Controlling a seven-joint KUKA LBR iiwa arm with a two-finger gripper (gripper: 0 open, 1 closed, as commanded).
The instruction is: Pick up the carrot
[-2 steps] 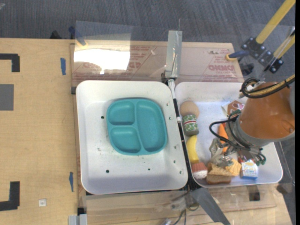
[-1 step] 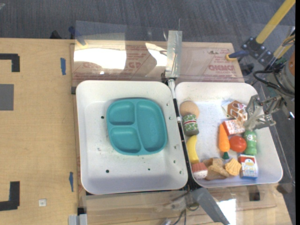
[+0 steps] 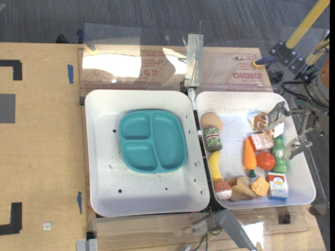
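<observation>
Camera view looks down on two white bins side by side: the left bin (image 3: 99, 156) holds a teal divided plate (image 3: 153, 140) at the middle of the frame, while the right bin (image 3: 235, 101) carries all the toy food, crowded toward its lower right. The carrot (image 3: 249, 154) lies roughly upright in the picture, its orange body running down to a green tip, with a small red carton (image 3: 261, 140) and a tomato (image 3: 266, 160) touching or just beside its right flank, so the clearest approach seems to be from its bare left side. A banana (image 3: 214, 165) lies well to its left, under a small green-labelled can (image 3: 213, 138) and an egg (image 3: 211, 121); crackers (image 3: 242, 188) and a juice box (image 3: 278, 186) sit below. The gripper (image 3: 287, 132) hangs at the right edge of the right bin with its metal fingers spread apart and nothing between them, probably just above a green bottle (image 3: 280, 153), though the slant makes height hard to judge. It stands near the carrot but apart from it, with the carton and tomato between.
</observation>
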